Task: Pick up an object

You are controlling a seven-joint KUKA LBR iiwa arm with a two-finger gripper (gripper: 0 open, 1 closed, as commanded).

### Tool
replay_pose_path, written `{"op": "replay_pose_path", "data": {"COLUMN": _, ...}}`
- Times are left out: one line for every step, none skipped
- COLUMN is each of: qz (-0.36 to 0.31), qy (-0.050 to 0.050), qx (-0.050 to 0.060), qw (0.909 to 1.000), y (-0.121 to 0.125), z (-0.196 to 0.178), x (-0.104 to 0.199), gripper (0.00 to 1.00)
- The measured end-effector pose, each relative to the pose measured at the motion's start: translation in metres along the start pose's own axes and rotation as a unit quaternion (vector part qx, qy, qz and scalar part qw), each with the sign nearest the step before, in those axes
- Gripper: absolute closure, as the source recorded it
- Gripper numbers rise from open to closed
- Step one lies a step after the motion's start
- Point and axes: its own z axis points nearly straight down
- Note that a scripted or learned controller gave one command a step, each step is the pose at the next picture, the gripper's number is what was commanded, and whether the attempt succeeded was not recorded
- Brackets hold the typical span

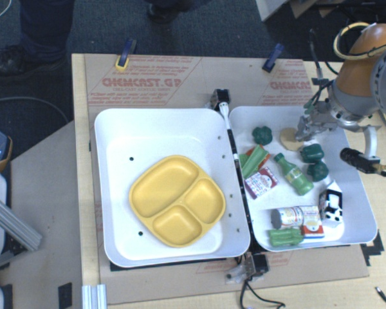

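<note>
Over the right bin's [367, 205] far edge, end effector [307, 129] low beside a tan disc [288, 138]; grip state cannot be told. Nearby: green bottle [293, 174], dark green pieces [312, 152], red packet [260, 183]. Left bin [109, 172] holds a yellow divided tray [176, 200].

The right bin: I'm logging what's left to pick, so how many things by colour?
Green: 6, e.g. bottle
Red packet: 1
Tan disc: 1
Black-and-white cow: 1
Labelled can: 1
Total: 10
</note>
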Motion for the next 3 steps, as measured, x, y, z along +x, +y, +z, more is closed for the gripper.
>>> {"op": "replay_pose_path", "data": {"qz": 0.002, "qy": -0.001, "qx": 0.0, "qw": 1.0, "y": -0.007, "z": -0.059, "x": 0.001, "gripper": 1.0}}
{"op": "replay_pose_path", "data": {"qz": 0.001, "qy": -0.001, "qx": 0.0, "qw": 1.0, "y": -0.004, "z": -0.103, "x": -0.002, "gripper": 1.0}}
{"op": "replay_pose_path", "data": {"qz": 0.001, "qy": -0.001, "qx": 0.0, "qw": 1.0, "y": -0.003, "z": -0.126, "x": -0.002, "gripper": 1.0}}
